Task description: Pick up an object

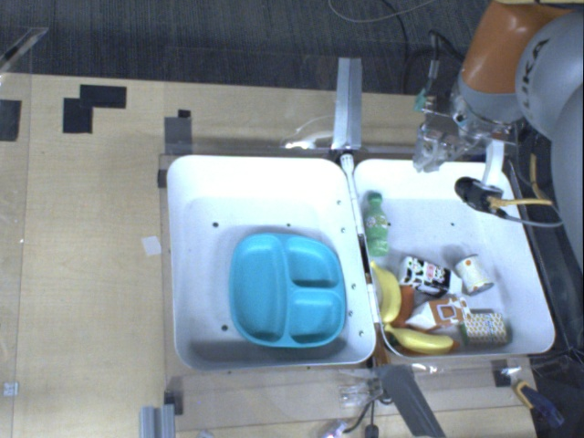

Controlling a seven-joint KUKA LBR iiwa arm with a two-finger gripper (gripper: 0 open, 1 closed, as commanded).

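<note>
Partly blurred pincer (436, 151) above right bin (520, 245).

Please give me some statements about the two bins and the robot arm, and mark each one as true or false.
1. The blue tray lies in the left bin. True.
2. The green bottle lies in the left bin, beside the blue tray. False: it lies in the right bin, close to the wall between the two bins.
3. The gripper is over the far edge of the right bin. True.
4. The bananas lie in the far right corner of the right bin. False: they lie in its near left part.
5. The blue tray has only one compartment. False: it has several, divided by ridges.
</note>
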